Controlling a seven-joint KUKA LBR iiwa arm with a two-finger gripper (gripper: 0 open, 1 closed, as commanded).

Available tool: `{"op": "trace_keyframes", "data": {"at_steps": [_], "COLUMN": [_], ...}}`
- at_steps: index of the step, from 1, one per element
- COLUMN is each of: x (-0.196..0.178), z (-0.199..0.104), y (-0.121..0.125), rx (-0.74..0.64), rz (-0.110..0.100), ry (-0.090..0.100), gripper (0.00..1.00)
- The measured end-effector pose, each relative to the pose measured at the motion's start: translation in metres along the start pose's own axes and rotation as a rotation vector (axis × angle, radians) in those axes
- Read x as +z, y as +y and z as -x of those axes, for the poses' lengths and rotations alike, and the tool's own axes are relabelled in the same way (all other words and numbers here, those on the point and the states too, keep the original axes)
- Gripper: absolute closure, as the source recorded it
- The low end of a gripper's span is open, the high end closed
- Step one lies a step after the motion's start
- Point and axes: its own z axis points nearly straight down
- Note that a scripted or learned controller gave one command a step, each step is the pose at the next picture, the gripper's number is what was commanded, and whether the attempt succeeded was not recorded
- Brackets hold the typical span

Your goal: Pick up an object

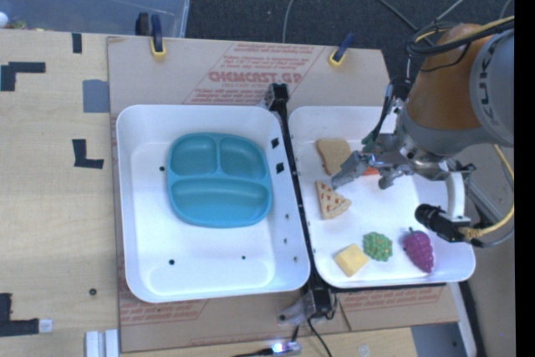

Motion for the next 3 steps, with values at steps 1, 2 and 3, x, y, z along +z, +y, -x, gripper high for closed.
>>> {"op": "trace_keyframes", "data": {"at_steps": [1,2,3], "x": [-0.006,0.056,0.110], "z": [0.000,0.000,-0.001], "y": [0.003,-0.005,-0.006], "rx": [-0.003,-0.001,-0.002], "rz": [0.012,0.006,0.009], "ry": [-0.002,-0.002,-0.002], "gripper": [0.00,0.00,0.00]}}
